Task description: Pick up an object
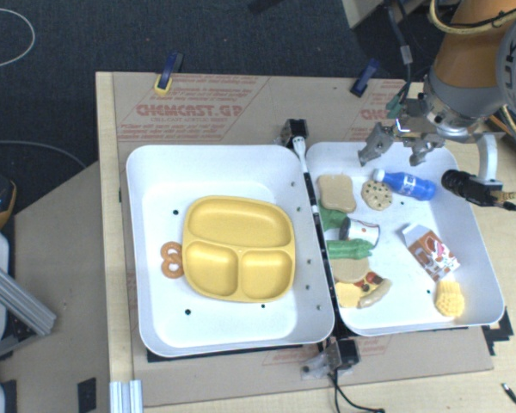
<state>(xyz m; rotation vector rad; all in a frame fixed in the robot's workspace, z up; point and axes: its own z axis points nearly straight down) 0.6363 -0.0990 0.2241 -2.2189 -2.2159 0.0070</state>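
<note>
Nearest the lens, a yellow corn piece (449, 298) is lying at the right bin's (486, 265) five o'clock corner. I am hovering my fingers (399, 148), spread wide and holding nothing, over the bin's twelve o'clock rim. Just below them the blue bottle (409, 185) is lying on its side beside a cookie (377, 195). I am judging it light, stiff and slippery, best pinched across its round middle.

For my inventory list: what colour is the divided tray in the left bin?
Yellow; the divided tray shows best in the camera view.
</note>
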